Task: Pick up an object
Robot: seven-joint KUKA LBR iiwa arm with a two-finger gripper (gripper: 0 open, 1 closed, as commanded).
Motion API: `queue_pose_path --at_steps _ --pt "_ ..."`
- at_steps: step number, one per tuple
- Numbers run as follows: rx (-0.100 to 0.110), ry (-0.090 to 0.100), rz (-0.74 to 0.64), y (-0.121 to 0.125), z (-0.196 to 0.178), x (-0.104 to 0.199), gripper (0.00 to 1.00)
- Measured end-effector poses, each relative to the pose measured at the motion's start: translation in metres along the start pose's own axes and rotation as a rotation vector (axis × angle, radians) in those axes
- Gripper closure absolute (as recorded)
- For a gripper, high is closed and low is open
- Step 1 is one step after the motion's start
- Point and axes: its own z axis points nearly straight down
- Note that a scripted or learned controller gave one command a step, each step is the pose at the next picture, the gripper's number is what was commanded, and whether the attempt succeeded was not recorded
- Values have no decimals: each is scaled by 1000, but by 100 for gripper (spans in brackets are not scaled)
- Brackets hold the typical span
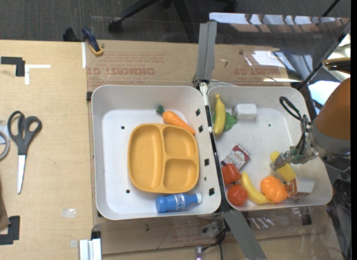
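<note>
— Walk me across it, left to right.

— On the tabletop (50,197), far left, a pair of scissors (22,136) lies well apart from everything else. Then the left bin (106,158): a yellow divided plate (164,158) in the middle, a carrot (177,119) touching its far edge, a blue bottle (177,202) lying just beside its near edge. In the right bin (262,133), along the left wall, there's a banana (219,115) with a white block (245,110) next to it, then a red-and-white packet (237,156), two tomatoes (233,183) and a second banana (252,189) curling towards an orange (273,188).

— And you?

— My fingers (285,158) are down in the right bin, near its right side, right above a yellow block (285,171), with the orange and a small red-and-white carton (298,188) just nearer.

— Holding anything?

— I see nothing between them, and at this slant I cannot tell whether they're spread or pinched.

— So which step?

— I judge it the reach, closing on the yellow block, the likeliest target. The lift isn't done; every item lies on the bin floor.

— What does the next move need?

— Straddling that block alone, closing squarely, then rising straight. The orange and carton crowd it, so a skewed squeeze could nudge them or slip off.
</note>
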Motion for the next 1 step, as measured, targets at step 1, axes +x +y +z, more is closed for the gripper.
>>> queue_pose_path --at_steps 1 --pt "3 1 10 36 -139 83 100"
